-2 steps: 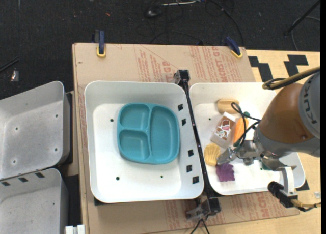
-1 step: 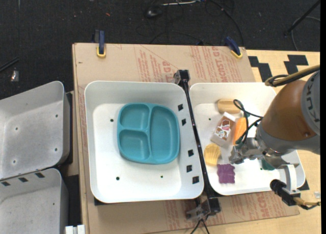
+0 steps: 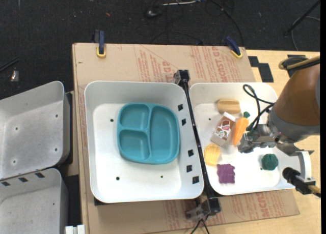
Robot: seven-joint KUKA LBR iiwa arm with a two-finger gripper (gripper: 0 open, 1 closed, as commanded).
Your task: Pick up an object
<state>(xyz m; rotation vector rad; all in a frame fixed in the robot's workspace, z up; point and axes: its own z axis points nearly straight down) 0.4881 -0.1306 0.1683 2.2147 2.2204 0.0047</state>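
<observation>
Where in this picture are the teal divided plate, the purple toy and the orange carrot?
teal divided plate (image 3: 149, 133): camera view, on its central ridge.
purple toy (image 3: 226, 172): camera view, on its middle.
orange carrot (image 3: 239, 129): camera view, on its body.

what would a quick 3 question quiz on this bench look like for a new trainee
1. True or false: the teal divided tray lies in the bin nearest the arm.
2. Which item lies closest to the gripper? A) purple toy B) orange carrot C) tan bread piece
3. Fill in: the green toy sits in the ____ bin as the camera sees it.

Key
1. False. The tray lies in the left bin; the arm reaches over the right bin.
2. B. The carrot lies right beside the gripper; the purple toy and bread piece are farther off.
3. Right.
</observation>
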